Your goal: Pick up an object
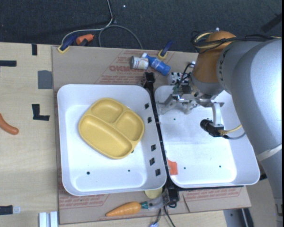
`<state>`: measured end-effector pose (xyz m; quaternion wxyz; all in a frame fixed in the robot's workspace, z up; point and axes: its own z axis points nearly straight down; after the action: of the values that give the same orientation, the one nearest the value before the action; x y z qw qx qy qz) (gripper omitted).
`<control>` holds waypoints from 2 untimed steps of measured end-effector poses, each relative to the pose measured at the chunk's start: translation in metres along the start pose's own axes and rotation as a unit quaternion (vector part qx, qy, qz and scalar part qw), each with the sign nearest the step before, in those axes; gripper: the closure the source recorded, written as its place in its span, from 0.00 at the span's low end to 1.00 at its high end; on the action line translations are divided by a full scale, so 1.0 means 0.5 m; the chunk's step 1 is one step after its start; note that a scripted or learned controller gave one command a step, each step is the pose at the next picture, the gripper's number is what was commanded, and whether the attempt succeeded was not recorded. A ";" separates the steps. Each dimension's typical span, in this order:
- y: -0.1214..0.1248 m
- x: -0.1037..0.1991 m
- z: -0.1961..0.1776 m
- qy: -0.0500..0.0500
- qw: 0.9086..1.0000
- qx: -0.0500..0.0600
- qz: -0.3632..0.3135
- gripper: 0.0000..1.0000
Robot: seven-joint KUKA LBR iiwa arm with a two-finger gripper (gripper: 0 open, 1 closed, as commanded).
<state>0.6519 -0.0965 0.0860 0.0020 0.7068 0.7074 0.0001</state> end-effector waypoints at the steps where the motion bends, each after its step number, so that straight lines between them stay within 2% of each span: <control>1: 0.034 0.006 0.001 0.001 1.000 0.001 0.000 0.00; 2: 0.022 -0.228 -0.002 0.000 1.000 -0.002 0.002 0.00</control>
<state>0.6630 -0.2106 0.0873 0.0033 0.7081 0.7061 0.0017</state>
